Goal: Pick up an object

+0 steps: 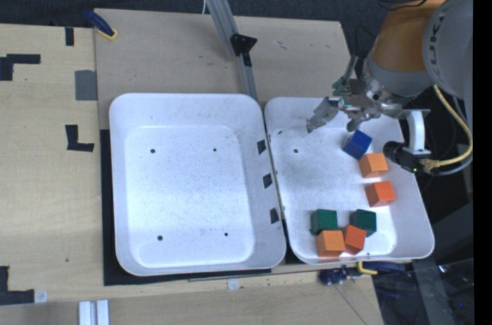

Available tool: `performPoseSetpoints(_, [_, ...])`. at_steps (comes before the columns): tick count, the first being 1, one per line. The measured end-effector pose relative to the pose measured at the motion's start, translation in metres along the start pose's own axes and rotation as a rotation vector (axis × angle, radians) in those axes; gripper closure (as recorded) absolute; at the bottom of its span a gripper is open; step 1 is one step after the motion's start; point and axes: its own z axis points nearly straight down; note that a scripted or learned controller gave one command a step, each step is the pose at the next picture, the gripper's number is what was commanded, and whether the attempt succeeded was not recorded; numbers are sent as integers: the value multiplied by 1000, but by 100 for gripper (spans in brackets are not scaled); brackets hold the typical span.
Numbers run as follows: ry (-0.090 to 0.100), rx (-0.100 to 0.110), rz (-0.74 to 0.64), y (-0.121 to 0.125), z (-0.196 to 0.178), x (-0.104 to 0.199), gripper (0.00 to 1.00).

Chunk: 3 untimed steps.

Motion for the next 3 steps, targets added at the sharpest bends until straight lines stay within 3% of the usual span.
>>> performPoseSetpoints(1, [0, 0, 0, 0, 0, 0, 0])
performPoseSetpoints(3, [-1, 5, 2, -6, 97, 1, 0])
